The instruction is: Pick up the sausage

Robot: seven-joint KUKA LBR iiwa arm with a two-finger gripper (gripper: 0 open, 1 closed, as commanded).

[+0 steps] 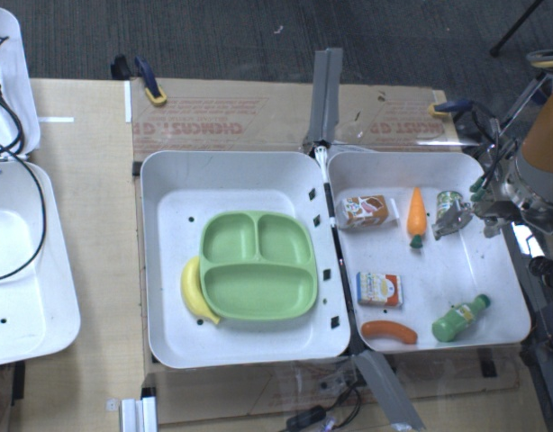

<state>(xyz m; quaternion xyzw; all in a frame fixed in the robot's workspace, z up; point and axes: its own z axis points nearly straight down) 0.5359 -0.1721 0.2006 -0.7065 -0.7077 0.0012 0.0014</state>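
Hand (455, 220) over right bin's far side, grip unclear; sausage (389, 332) apart, near front rim.

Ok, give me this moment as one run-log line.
stage: approach | tool: over right bin, upper part, beside can | sausage: lying at right bin front edge, untouched | grasp: not yet

Right white bin (493, 277): red-orange sausage (389, 332) at front edge, green plastic bottle (457, 319) beside it, small cartons (379, 289) (365, 211), orange carrot (416, 214), tin can (448, 207) by metal gripper (452, 221). Left bin (159, 268): green divided plate (258, 265), yellow banana (195, 292).
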